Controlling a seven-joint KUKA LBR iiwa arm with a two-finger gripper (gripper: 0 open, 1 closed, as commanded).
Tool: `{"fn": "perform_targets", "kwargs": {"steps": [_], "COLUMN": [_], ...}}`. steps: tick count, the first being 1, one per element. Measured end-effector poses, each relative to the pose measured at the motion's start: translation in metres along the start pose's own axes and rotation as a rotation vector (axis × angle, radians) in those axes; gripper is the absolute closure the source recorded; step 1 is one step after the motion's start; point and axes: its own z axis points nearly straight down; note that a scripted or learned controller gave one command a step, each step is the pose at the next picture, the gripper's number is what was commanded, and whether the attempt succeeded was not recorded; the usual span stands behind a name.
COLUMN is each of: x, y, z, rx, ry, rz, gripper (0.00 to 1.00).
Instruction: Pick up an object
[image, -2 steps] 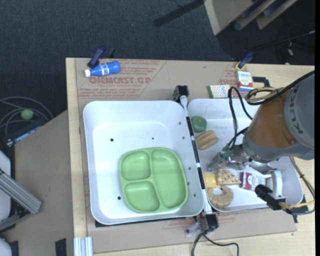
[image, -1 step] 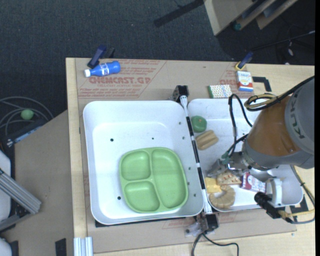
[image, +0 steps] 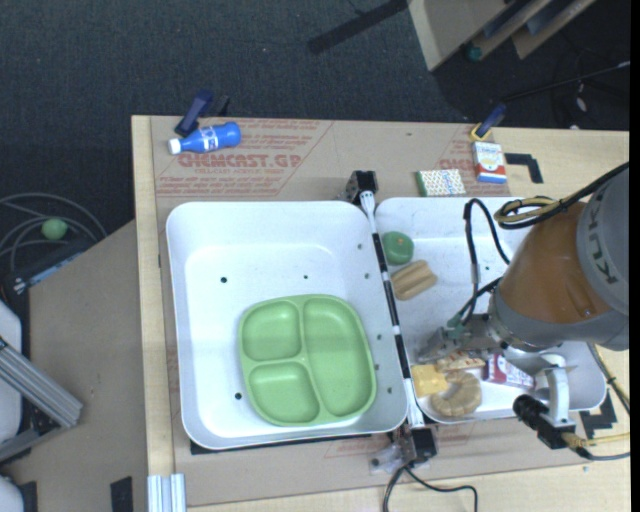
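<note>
The right bin (image: 440, 215) holds several small items. A green round piece (image: 398, 246) lies near its far left corner, with a tan roll (image: 412, 280) just in front of it. At the near left lie a yellow block (image: 429, 380) and a round brown biscuit (image: 456, 397). A red and white packet (image: 508, 374) peeks out under the arm. My gripper (image: 452, 347) hangs low over the near left of this bin, just above the yellow block and the biscuit. The grey and orange arm hides the bin's right half.
In the left bin (image: 200, 250) sits a green divided plate (image: 303, 357). A blue and white bottle (image: 205, 137) lies on the bench behind it. Small cards (image: 441, 182) rest behind the right bin. A black cable (image: 470, 250) loops over the right bin.
</note>
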Motion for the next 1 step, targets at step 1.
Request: {"fn": "perform_targets", "kwargs": {"steps": [1], "x": [0.0002], "y": [0.0002], "z": [-0.0097], "rx": [-0.002], "ry": [-0.001], "rz": [0.000], "gripper": [1.00]}}
